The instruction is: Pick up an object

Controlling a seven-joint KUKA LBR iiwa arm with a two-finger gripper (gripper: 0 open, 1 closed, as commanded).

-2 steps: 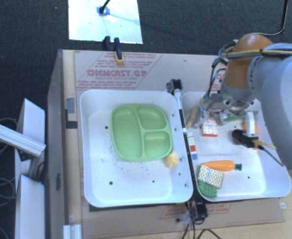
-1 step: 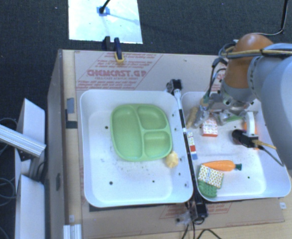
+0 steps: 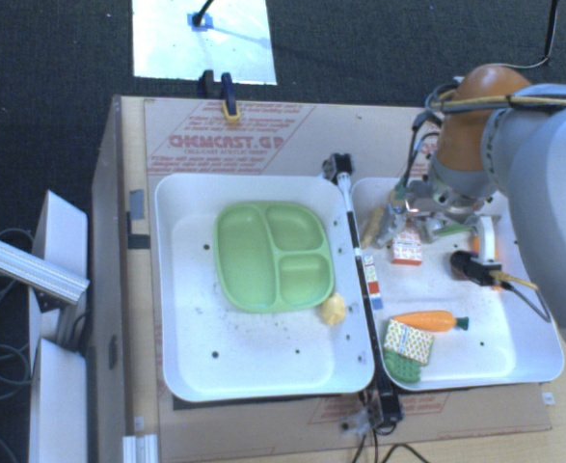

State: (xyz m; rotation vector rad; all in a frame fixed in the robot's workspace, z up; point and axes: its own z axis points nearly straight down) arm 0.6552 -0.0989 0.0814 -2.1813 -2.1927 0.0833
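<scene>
Your bench carries a brown printed sheet with the two white bins on it. The grey arm reaches in from the right, over the far end of the right bin.

The left bin holds a green divided plate, which lies flat and takes up most of its floor. A small pale yellow lump touches the plate's near right corner.

In the right bin you have a toy carrot lying crosswise. A green and yellow patterned pouch sits just beside it, against the near left wall.

Your gripper hangs low at the bin's far left corner. You cannot tell how far open it is, or whether it has hold of anything. A small red and white carton lies on the bin floor just on the near side of it, the closest thing to the tool.
</scene>
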